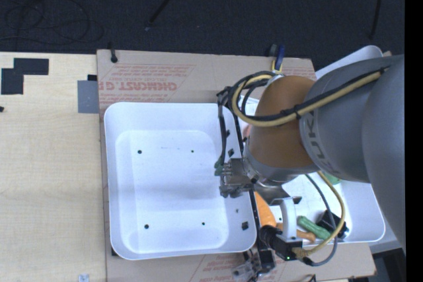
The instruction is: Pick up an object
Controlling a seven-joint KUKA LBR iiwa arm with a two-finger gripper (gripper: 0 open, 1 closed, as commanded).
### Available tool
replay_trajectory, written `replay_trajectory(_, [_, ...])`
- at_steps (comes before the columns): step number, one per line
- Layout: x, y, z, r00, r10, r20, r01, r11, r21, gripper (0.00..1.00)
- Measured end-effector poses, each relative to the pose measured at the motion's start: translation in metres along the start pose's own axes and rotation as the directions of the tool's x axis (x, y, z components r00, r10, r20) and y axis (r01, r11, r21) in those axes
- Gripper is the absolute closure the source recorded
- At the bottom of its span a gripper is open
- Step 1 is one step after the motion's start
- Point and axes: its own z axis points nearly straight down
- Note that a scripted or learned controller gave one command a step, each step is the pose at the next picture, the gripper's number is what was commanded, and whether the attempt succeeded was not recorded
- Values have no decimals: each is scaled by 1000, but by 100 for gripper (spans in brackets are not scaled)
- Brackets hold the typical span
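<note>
In the camera view, my arm (344, 122) comes in from the right of the frame and covers most of the right bin (371, 224). My pincer (231, 180) sits low at the centre of the frame, right over the wall where the two bins meet. My own wrist hides it from above, so I cannot tell how far open it is or whether it has hold of anything.

The things I could take lie in the right bin, at the lower right of the frame. An orange piece (264, 211) peeks out just below my wrist, and a green piece (316, 229) lies a little further right. Both rest on the bin floor, apart from my pincer.

The left bin (115, 135), at the centre left, shows a bare white floor with a few small dark dots. A cardboard sheet (165, 79) lies under both bins.

As I judge it, the pick is not yet done. Nothing is visibly lifted, so closing on a piece and raising it are both left.
</note>
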Motion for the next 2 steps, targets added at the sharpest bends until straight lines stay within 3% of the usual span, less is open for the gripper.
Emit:
replay_trajectory(1, [36, 29, -33, 1000, -12, -3, 12, 1000, 3, 100])
replay_trajectory(2, [-121, 35, 8, 1000, 3, 1, -3, 1000, 9, 100])
